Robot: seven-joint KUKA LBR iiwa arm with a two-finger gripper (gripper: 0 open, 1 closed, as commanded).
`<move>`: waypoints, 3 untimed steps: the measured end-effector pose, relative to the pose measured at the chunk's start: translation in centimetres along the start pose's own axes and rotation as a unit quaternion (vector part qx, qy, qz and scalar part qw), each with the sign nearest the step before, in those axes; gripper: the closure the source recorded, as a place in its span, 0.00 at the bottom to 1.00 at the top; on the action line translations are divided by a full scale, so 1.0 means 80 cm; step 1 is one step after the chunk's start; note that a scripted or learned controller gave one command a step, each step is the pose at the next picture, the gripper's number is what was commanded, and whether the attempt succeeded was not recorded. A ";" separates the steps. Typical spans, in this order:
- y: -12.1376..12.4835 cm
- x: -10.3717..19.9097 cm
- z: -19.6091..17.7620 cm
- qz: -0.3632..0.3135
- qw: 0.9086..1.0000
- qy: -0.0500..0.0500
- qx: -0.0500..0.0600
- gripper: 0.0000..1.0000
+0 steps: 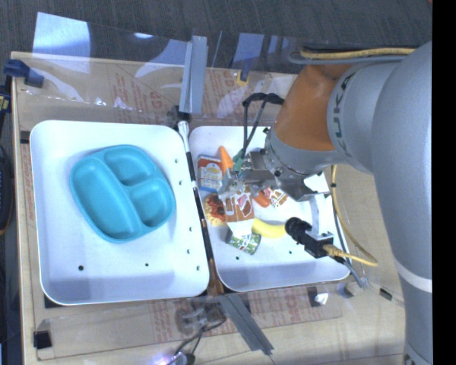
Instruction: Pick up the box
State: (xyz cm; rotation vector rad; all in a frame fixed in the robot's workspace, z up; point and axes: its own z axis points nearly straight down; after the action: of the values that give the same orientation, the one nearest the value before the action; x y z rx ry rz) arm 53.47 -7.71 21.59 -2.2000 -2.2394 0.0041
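Just left of hand [247, 175], box [210, 173]

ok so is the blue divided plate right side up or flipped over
Right side up: the blue divided plate shows its three hollow compartments facing up, lying in the left bin.

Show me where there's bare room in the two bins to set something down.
In the left bin, bare floor runs along the near edge and right side of the blue tray. In the right bin, a bare strip lies along the near rim, below the banana. Its middle is crowded with small packets under the hand.
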 end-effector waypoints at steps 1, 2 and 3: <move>-0.010 -0.023 0.014 -0.019 1.000 0.001 0.000 1.00; -0.073 0.001 0.019 -0.051 0.999 0.001 0.001 1.00; -0.071 0.039 0.031 -0.087 0.996 0.001 0.000 1.00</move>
State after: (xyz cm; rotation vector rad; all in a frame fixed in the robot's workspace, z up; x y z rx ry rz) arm 47.69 -4.67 19.13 -1.9961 -2.4207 0.0014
